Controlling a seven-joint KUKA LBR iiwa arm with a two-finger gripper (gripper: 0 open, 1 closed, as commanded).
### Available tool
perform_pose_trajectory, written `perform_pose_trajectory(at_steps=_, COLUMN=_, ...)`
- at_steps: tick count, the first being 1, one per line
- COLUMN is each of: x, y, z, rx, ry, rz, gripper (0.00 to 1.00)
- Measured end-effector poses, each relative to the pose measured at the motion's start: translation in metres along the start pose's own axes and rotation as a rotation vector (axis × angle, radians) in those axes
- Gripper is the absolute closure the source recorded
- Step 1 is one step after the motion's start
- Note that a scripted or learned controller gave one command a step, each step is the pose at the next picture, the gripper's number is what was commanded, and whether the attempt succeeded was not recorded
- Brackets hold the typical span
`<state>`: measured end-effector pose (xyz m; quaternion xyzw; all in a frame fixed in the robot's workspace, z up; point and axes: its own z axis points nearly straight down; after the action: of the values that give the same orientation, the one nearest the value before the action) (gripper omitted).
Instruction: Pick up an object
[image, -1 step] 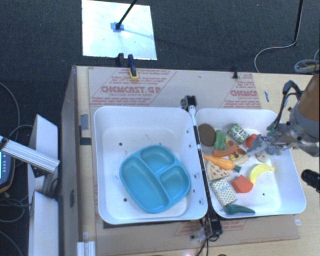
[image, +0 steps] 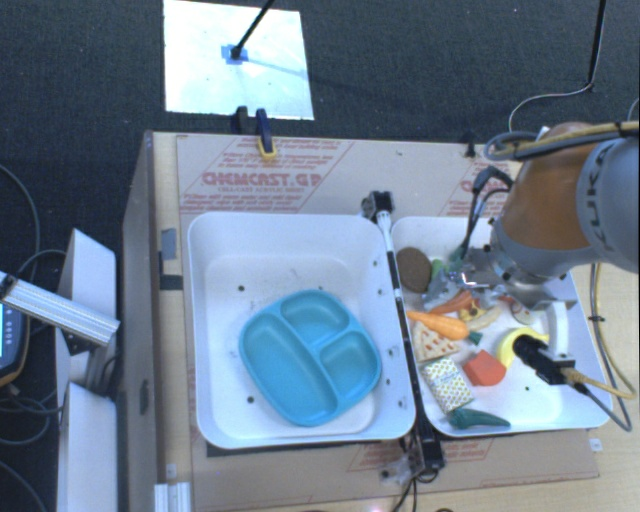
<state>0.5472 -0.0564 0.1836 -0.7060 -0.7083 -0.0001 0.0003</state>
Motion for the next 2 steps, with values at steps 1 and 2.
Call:
perform_pose_trajectory(at_steps=1, x=-0.0348, y=-0.0028, z=0.0895, rx=-0.01, ry=-0.002, rz=0.002, gripper=0.0)
perform_pose_trajectory(at_steps=2, x=-0.0355, y=-0.0019, z=0.0921, rx=-0.012, ry=-0.001, rz=0.003, gripper=0.0)
